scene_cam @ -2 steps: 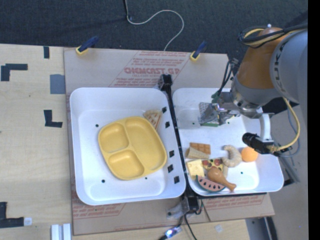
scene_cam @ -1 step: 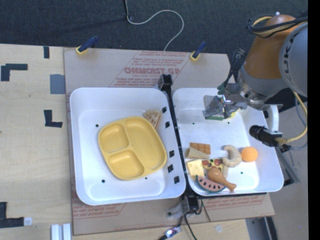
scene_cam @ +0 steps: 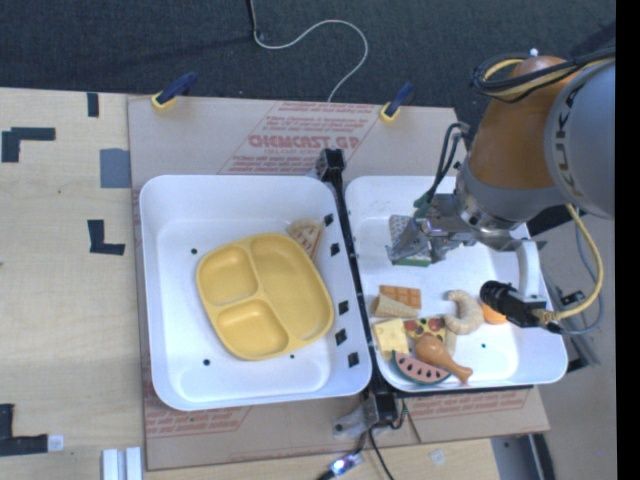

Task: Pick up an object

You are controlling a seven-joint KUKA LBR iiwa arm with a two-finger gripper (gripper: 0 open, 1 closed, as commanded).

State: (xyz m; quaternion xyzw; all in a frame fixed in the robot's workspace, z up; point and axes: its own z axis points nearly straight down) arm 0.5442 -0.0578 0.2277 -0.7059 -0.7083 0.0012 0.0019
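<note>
Camera view: my gripper [scene_cam: 412, 240] hangs low in the right bin [scene_cam: 520, 373], its opening unclear to me, so I'd shift toward the toast [scene_cam: 398, 300] just below it and descend squarely.

arm [scene_cam: 560, 138] cut off at right edge, end effector [scene_cam: 412, 240] fingers indistinct

Pale wooden bench [scene_cam: 60, 298], black tape marks [scene_cam: 100, 238]; brown cardboard sheet [scene_cam: 290, 138] on it; dark carpet [scene_cam: 120, 28] beyond.
</note>
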